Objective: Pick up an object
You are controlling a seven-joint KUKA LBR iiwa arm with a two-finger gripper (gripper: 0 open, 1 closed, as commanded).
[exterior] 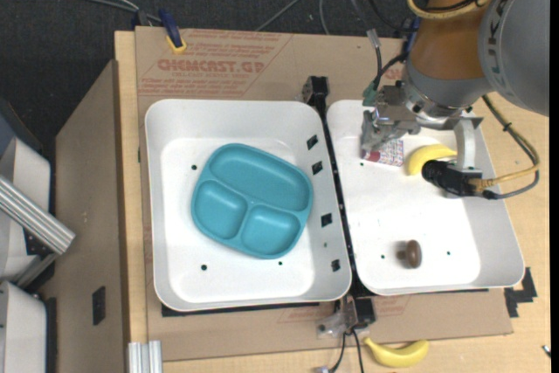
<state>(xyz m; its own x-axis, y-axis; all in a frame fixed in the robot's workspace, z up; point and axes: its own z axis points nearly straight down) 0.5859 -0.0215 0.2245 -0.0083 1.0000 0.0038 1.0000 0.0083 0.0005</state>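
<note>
While near the bin wall (349, 113), tool (377, 138) over packet (386, 154)

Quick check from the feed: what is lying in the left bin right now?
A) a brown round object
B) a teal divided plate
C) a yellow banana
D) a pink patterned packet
B: the teal divided plate lies alone in the left bin, while the small brown round object and the yellow banana sit in the right bin.
</note>
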